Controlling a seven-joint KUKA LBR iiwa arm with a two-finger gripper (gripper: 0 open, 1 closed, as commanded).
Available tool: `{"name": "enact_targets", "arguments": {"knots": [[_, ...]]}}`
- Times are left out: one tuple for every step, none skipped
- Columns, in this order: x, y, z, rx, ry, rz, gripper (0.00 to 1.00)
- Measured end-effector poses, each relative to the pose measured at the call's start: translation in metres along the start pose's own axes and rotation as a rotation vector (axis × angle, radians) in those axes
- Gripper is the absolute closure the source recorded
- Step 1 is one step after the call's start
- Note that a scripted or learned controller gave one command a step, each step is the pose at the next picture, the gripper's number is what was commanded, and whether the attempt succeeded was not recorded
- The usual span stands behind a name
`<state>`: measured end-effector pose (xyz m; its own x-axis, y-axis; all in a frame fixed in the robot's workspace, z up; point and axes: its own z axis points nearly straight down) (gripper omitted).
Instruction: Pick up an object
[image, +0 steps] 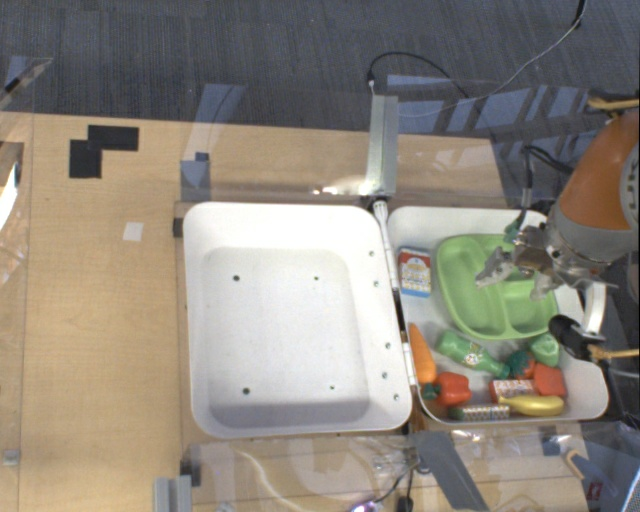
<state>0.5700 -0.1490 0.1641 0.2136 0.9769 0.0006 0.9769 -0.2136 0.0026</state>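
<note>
The right bin (598, 392) holds a lime-green dish (475, 305) in its middle. Beside it are a small red and white carton (414, 273), a carrot (422, 356), a red pepper (451, 388), a yellow banana (532, 405) and a green bottle (461, 349). My gripper (519, 276) hangs over the dish's right half, below the orange-banded wrist. Its metal fingers (494, 270) are spread open, and I see nothing held between them.
The left bin (215, 300) is bare white. A metal post (383, 140) stands behind the wall between the bins. More small toys, red (548, 380) and green (545, 349), crowd the right bin's front right corner. Cables trail at the far right.
</note>
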Motion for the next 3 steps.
{"name": "enact_targets", "arguments": {"knots": [[0.071, 0.055, 0.029, -0.001, 0.000, -0.083, 0.00], [0.065, 0.031, 0.065, -0.028, 0.004, -0.077, 0.00], [0.079, 0.084, 0.075, -0.007, 0.000, -0.011, 0.00]]}}
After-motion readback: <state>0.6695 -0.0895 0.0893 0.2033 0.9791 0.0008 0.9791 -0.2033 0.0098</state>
